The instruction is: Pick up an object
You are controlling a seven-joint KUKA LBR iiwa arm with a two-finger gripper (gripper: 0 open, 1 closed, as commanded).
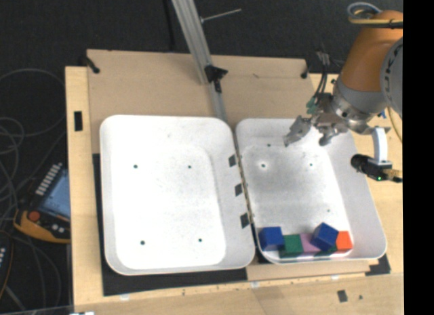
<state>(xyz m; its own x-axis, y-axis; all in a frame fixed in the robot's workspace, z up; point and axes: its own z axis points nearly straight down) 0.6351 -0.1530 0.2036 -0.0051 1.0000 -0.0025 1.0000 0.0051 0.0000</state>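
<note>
My gripper (311, 137) hangs over the far part of the right bin (359, 192), its two fingers spread open with nothing between them. Along that bin's near edge lie several small blocks: a blue block (271, 236), a green block (292, 244), a pink block (310, 244), a second blue block (325, 235) and an orange block (344, 240). The gripper is well away from them, toward the back of the bin.
The left bin (166, 192) sits beside the right one, joined by dark clips (239, 188) along the shared edge. A grey metal post (196, 36) rises from the bench behind the bins. Cables and a handheld pendant (44, 205) lie off the bench at left.
</note>
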